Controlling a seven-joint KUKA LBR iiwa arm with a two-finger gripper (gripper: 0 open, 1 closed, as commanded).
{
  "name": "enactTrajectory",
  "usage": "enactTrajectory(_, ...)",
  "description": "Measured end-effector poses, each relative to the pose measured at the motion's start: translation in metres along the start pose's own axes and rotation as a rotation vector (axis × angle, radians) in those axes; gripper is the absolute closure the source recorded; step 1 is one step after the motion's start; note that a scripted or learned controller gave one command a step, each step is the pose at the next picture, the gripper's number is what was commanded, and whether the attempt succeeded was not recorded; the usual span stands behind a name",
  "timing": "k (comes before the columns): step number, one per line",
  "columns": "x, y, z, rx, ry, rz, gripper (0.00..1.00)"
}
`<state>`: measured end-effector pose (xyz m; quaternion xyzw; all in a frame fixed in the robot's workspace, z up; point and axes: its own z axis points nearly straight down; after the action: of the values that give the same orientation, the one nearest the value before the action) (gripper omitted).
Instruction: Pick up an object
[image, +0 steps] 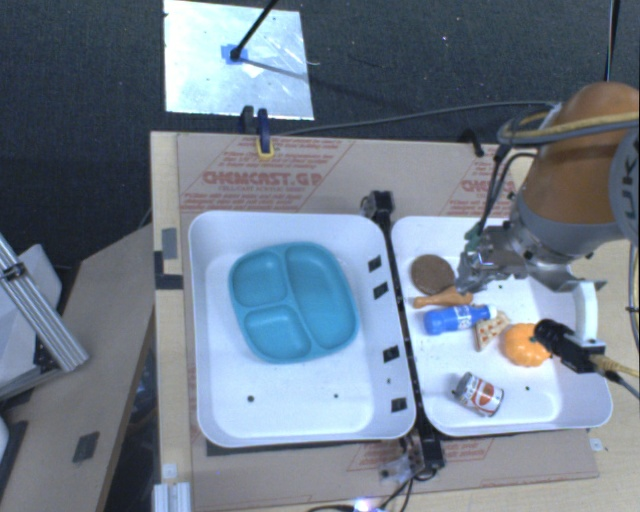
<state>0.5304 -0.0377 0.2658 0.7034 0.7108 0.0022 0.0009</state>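
Note:
My gripper (473, 274) hangs low over the right bin (570, 410), near its middle. It is just right of a brown round cookie (431, 270) and right above the end of a thin orange stick (442, 298). In front of it lie a blue bottle (455, 319) on its side, a small pizza slice (489, 329) and an orange fruit (521, 345). A small red and silver can (477, 393) lies near the bin's front edge. I see nothing held in the gripper.
The left bin (215, 400) holds a blue divided plate (293, 300). A black divider with clips (393, 300) runs between the two bins. The grey arm with its orange band (585, 160) stands over the right bin's back right corner.

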Motion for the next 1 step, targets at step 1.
enactTrajectory(1, 0.0575, 0.02, 0.0002, 0.002, 0.001, 0.0, 1.0)
